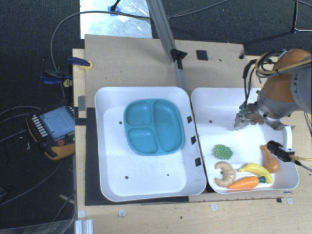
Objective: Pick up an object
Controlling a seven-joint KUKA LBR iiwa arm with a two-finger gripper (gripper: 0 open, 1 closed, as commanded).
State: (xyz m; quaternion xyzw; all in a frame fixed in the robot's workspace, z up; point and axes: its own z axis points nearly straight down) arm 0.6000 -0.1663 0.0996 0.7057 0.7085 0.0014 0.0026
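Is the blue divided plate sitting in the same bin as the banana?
No, the blue divided plate lies in the left bin, while the banana lies in the right bin.

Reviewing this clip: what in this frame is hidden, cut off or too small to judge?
- Gripper, camera view: too small and blurred to read against the right bin.
- Arm: cut off by the right edge.
- Brown item beside the banana: partly covered by a black part; its identity is unclear.
- Croissant and carrot: whether they touch cannot be told.
- Device left of the bench: screen unreadable.
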